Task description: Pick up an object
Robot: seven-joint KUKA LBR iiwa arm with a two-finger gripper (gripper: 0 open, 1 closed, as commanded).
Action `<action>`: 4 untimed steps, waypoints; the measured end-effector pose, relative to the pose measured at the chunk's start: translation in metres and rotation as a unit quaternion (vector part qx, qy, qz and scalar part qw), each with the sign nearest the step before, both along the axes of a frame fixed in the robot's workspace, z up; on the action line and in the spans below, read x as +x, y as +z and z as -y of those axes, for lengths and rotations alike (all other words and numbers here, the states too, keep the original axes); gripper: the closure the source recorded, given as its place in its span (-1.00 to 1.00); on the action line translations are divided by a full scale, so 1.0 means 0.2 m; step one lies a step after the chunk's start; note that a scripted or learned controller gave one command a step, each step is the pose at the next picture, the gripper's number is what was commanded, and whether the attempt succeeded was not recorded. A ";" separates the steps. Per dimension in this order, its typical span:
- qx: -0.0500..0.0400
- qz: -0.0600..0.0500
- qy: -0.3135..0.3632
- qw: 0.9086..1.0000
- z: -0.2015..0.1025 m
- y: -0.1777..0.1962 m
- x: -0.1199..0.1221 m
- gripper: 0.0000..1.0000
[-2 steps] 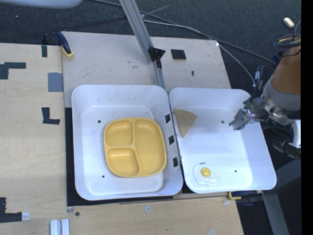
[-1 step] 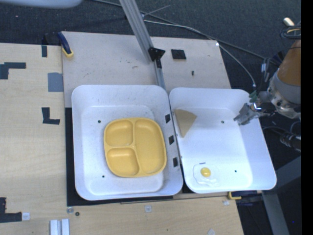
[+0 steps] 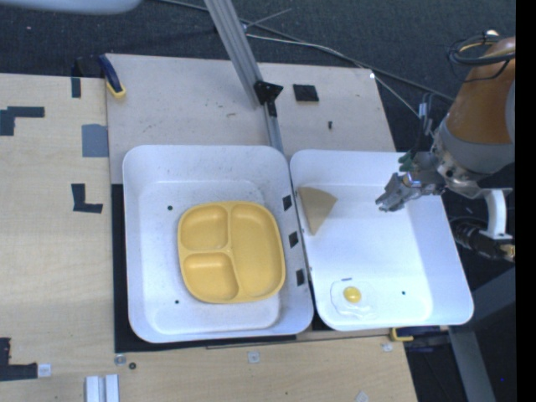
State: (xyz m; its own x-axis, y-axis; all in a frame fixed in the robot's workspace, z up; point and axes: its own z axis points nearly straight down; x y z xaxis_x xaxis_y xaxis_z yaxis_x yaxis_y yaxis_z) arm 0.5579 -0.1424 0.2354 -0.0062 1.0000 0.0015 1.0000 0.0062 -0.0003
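The arm (image 3: 477, 115) comes in from the right and is cut off at the frame's edge, so only its orange band, the grey wrist and the tool head show. The pincer (image 3: 390, 199) is small and dark against the white plastic; its tips blur together, and I cannot tell how far apart they stand or whether anything sits between them. No object can be made out in its grip. It points down and to the left, hanging over the upper right part of the right bin (image 3: 435, 249), near that bin's far rim.

Left of the pincer, in the same bin, lies a tan wedge (image 3: 316, 207), flat, close against the bin's left wall; its material is hard to judge. Below and a little left of the pincer, well apart from it, a toy fried egg (image 3: 351, 298) lies near the bin's front edge, white with a yellow yolk.

Farther left, beyond the wedge, the left bin (image 3: 151, 224) holds a yellow divided plate (image 3: 230, 252) with three compartments. A slanted metal post (image 3: 239, 44) crosses the bench above the bins, its upper end cut off by the top of the frame
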 end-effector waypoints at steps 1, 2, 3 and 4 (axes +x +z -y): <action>0.000 -0.001 0.000 1.000 -0.29 -0.03 0.08 1.00; -0.001 -0.001 0.000 1.000 -0.56 -0.09 0.10 1.00; 0.000 0.000 0.000 1.000 -0.80 -0.04 0.12 1.00; -0.001 -0.001 0.000 1.000 -1.07 -0.10 0.13 1.00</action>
